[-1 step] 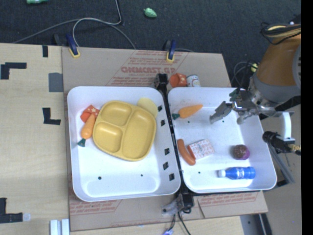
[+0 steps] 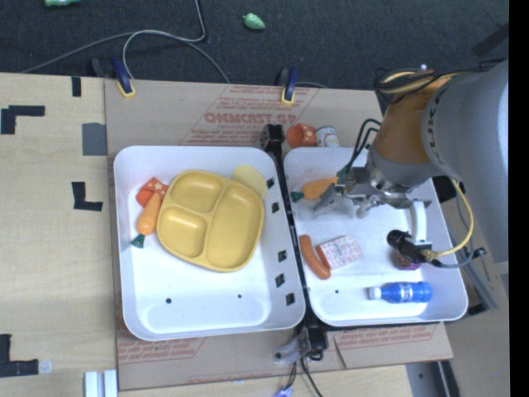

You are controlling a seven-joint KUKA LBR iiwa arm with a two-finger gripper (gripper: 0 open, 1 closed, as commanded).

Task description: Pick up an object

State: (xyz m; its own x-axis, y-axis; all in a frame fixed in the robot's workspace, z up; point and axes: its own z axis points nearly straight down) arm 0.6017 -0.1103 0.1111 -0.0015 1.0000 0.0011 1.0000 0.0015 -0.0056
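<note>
Hangs low over far part of right bin (image 2: 355, 304), tool (image 2: 344, 202) reaching in from right. Can't tell how far open, nor whether anything is gripped: too dark & small to read. Sits just right of orange toy (image 2: 317, 188), prob. the obj being lined up, being the closest; touching or not, unclear.

Also loose & flat on that bin's floor, so reachable from above: toy sausage (image 2: 314, 256) by left wall, pink-white packet (image 2: 340, 251) just beside it, blue bottle (image 2: 402, 292) on its side toward near rim. Bottle apart from the rest, so prob. the cleanest grasp w/o bumping neighbours.

In left bin (image 2: 198, 304): yellow divided plate (image 2: 208, 220) across far half, toy carrot (image 2: 148, 218) squeezed btwn plate & left wall, an awkward pick.

Under both bins, cardboard sheet (image 2: 240, 114), pinned to tabletop (image 2: 50, 246) at far edge w/ clamps (image 2: 288, 85), presumably to stop sliding.

Judged not yet done: nothing seen lifted.
</note>
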